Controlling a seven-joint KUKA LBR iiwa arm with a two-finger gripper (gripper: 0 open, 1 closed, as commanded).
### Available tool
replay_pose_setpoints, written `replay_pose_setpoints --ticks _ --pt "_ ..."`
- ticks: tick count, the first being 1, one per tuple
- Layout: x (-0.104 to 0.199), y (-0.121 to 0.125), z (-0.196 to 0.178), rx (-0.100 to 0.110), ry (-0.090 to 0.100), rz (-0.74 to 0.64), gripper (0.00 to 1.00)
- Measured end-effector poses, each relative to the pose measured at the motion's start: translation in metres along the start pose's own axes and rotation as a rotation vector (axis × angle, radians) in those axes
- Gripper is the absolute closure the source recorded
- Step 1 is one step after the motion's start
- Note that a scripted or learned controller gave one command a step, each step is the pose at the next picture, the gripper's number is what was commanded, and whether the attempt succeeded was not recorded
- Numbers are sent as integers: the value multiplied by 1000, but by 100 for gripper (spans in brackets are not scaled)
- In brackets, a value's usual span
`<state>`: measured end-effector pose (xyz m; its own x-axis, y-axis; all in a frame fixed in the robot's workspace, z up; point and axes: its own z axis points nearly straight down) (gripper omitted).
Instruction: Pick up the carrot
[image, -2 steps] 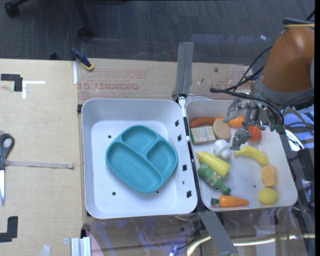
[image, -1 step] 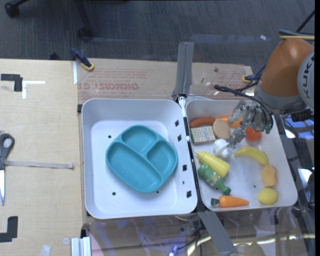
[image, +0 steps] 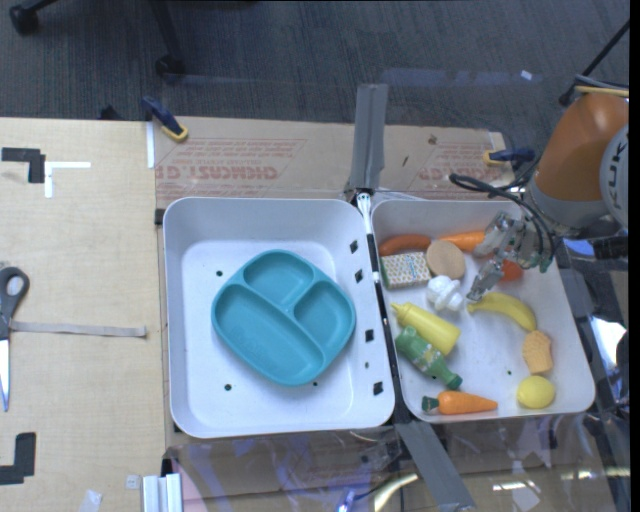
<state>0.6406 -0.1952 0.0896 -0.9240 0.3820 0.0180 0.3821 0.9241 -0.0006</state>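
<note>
The cardboard (image: 300, 160) behind the bins carries red mirrored print that I cannot read. In the right bin (image: 570, 400) lie 2 carrots: 1 carrot (image: 465, 403) at the near edge, 1 (image: 462, 240) at the far side next to a sausage (image: 403, 243). There are 1 banana (image: 507, 308), 1 lemon (image: 536, 392) and 1 yellow bottle (image: 428, 324). The left bin (image: 190, 400) holds 1 blue divided plate (image: 283, 316). The gripper (image: 485, 282) hangs above the middle, fingers slightly apart, holding nothing.

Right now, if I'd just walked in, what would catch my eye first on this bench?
Probably the blue divided plate, lying alone in the left bin. Next, the jumble of toy food in the right bin: a banana, a yellow bottle, a lemon and a carrot at the near edge. The arm's gripper hangs above that pile.
</note>
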Motion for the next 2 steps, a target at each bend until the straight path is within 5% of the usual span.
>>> replay_pose_setpoints --ticks 2 --pt "4 19 1 8 6 408 0"
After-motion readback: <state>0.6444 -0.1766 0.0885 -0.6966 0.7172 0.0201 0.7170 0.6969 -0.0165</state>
